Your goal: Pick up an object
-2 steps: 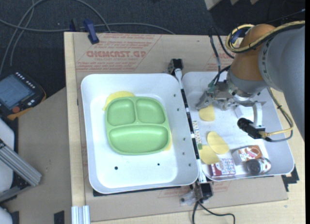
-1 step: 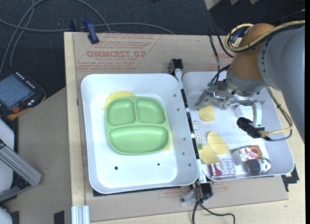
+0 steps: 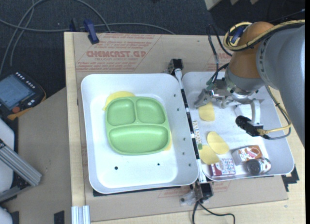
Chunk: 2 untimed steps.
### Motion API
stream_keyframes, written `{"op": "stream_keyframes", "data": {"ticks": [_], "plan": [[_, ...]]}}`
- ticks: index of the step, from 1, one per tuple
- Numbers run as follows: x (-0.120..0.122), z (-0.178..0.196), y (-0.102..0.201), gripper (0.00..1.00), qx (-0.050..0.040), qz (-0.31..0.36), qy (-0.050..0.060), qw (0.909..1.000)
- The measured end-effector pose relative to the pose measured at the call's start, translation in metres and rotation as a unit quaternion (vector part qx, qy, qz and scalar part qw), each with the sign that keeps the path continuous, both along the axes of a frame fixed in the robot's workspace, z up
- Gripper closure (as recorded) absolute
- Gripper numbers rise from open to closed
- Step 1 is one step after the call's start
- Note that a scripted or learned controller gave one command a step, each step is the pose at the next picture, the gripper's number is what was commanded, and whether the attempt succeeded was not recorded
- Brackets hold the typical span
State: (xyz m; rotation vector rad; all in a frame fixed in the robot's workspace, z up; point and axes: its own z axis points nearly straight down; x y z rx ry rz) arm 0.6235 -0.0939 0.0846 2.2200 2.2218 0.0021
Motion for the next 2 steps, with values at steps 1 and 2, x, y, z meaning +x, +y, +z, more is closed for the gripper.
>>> {"op": "stream_keyframes", "data": {"ticks": [1, 2], "plan": [[-0.012, 0.000, -0.004, 0.00, 0.0000, -0.001, 0.002, 1.0000], [-0.024, 0.000, -0.015, 0.00, 0.0001, -0.001, 0.002, 1.0000]]}}
